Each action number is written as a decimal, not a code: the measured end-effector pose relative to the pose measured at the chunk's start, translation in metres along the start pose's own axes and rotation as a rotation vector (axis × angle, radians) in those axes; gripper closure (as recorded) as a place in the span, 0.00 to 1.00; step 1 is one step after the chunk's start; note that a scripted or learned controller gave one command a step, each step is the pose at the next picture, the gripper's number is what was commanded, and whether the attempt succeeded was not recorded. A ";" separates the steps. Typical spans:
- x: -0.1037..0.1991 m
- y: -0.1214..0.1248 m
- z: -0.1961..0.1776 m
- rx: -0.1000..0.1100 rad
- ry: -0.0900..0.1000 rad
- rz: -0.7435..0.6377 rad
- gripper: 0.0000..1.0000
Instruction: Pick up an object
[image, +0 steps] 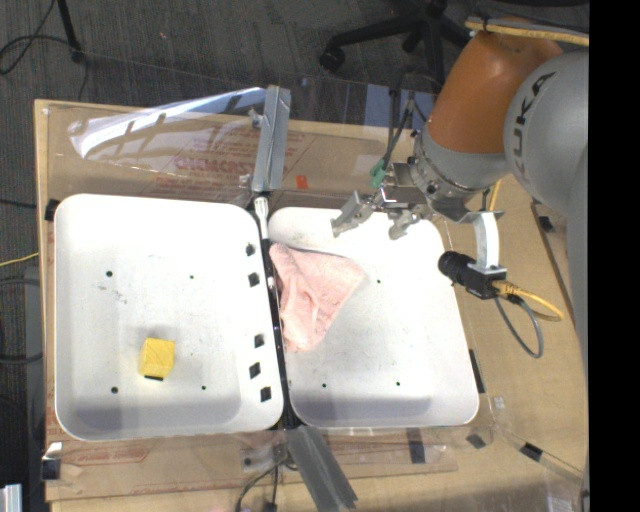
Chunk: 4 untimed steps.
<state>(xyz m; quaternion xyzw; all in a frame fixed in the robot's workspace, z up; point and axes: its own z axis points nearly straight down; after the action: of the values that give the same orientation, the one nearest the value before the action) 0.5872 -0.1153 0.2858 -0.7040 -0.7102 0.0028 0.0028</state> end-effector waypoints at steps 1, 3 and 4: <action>-0.075 0.002 0.174 0.001 0.001 0.079 0.00; -0.030 0.008 0.184 0.004 0.002 0.073 1.00; -0.088 0.043 0.195 -0.004 0.002 0.108 1.00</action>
<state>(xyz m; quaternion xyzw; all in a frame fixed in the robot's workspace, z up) 0.6294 -0.2026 0.0901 -0.7415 -0.6710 0.0010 0.0019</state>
